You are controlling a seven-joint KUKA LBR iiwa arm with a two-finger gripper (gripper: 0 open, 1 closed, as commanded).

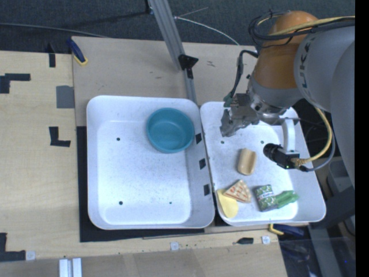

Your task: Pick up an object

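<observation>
My gripper (229, 127) hangs over the far left part of the right bin (305, 209), fingers pointing down, with nothing seen between them. Closer to the front of that bin lie a tan bread-like piece (247, 161), a pizza slice (238, 190), a yellow piece (226, 204) and a green packet with a green vegetable (273, 197). A blue bowl (169, 130) stands at the back of the left bin (109, 172). The tan piece lies a little to the right of and nearer than my gripper.
A grey metal pole (173, 36) slants down to the gap between the bins. A black cable plug (278, 153) and yellow cable hang by the wrist over the right bin. The bench around is pale wood with black tape marks.
</observation>
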